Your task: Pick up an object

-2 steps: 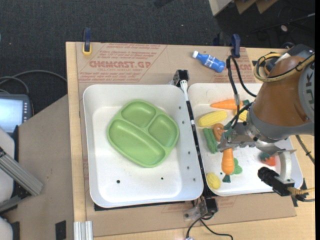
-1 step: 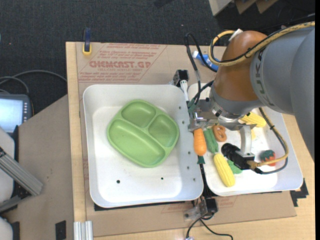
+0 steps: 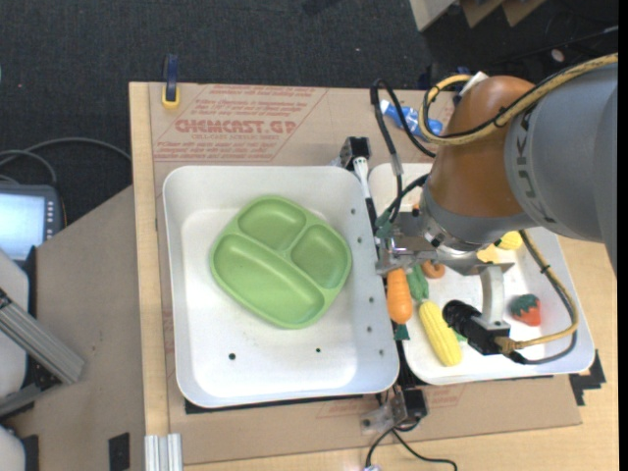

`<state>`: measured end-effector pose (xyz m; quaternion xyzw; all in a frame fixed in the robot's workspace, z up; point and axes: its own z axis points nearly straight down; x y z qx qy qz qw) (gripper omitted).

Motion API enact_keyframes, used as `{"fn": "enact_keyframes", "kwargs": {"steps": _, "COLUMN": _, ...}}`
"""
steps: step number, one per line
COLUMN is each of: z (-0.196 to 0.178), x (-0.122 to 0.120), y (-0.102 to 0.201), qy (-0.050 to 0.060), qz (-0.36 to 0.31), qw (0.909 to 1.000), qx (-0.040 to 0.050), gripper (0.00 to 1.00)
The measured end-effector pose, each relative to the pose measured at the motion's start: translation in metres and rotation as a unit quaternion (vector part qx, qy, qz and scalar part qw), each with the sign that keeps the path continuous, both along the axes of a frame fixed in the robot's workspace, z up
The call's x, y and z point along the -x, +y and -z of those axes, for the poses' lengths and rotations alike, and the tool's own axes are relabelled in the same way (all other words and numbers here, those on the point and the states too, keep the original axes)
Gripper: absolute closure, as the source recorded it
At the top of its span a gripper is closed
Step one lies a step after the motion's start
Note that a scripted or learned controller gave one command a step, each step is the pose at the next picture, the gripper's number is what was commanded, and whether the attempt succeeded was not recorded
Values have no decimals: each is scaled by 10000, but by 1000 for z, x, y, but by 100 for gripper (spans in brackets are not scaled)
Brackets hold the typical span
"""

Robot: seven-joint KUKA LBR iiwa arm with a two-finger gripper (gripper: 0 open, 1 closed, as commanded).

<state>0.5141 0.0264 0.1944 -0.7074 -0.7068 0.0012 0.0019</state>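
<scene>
My gripper (image 3: 420, 259) hangs low over the left part of the right bin (image 3: 564, 356), mostly hidden under the grey and orange wrist. Just below it lie an orange carrot (image 3: 397, 298) with a green top and a yellow corn cob (image 3: 440, 333), side by side near the bin's left wall. A small green piece (image 3: 420, 286) and a small red-orange piece (image 3: 433, 271) sit right under the wrist. Whether anything is between the fingers is hidden.
A red fruit with a green cap (image 3: 529, 309) lies at the right bin's right side, and a yellow object (image 3: 509, 241) peeks out beside the wrist. The left bin (image 3: 196, 341) holds a green divided plate (image 3: 282, 260). Cables run along the wall between the bins.
</scene>
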Motion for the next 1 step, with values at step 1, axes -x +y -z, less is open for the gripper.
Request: {"fn": "enact_keyframes", "kwargs": {"steps": 1, "z": -46, "x": -46, "y": -29, "qy": -62, "qz": 3, "qw": 10000, "qx": 15, "gripper": 100}}
